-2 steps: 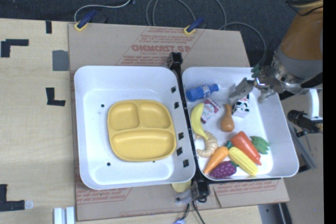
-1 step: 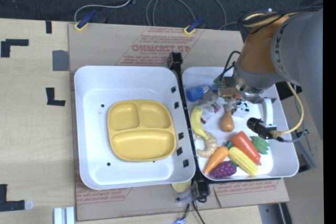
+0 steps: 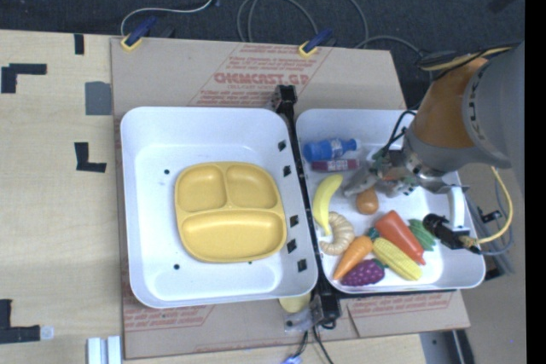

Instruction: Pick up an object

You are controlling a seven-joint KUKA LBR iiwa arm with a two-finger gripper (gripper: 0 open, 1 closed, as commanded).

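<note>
Gripper point(image 3: 368, 180) above egg point(image 3: 367, 202), banana point(image 3: 324, 200) beside

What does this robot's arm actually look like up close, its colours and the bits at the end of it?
The arm is a thick, rounded grey tube with a broad orange band above the wrist. It ends in a small dark metallic gripper over the right bin. A yellowish cable loops beside it.

A small round orange-brown ball point(image 3: 367, 202) lies in the right bin point(image 3: 465, 273), beside the banana point(image 3: 324, 199).
</note>
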